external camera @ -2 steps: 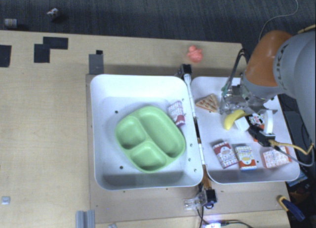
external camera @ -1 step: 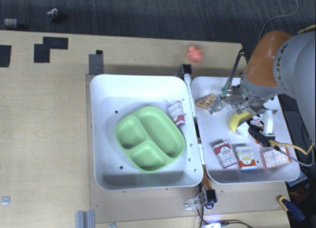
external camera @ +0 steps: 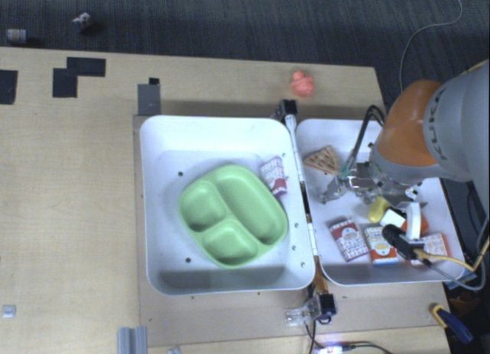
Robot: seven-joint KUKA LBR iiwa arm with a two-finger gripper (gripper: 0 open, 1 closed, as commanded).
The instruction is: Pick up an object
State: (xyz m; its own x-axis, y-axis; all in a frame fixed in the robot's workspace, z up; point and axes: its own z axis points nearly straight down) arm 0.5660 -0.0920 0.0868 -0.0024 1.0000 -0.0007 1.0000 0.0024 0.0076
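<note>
Over in the right-hand bin (external camera: 325,218) the gripper (external camera: 334,189) sits low, just beside a tan wedge (external camera: 321,160) that looks like a toy sandwich. Honestly, I can't tell from this angle whether it's open or closed, and I see nothing held in it. So by my read the pick isn't done yet, and the wedge, up near that bin's far-left corner, is the nearest candidate. What could go wrong: the wedge lies close to the wall between the bins, so a slightly off approach could just shove it against that wall instead of getting around it. The cartons closer to me lie flat and bunched together, so going for those could mean a grab on nothing, or two at once. Count-wise, the right bin has one wedge, one red-and-white carton (external camera: 347,239), one orange carton (external camera: 380,244), one more carton at the edge (external camera: 436,247) partly under the arm, and one yellow piece (external camera: 377,209). The left bin (external camera: 164,161) has one green divided plate (external camera: 233,213) and one small packet (external camera: 273,175) by its right wall. One pink blob (external camera: 302,83) sits out on the bench (external camera: 69,230) beyond the bins.
</note>
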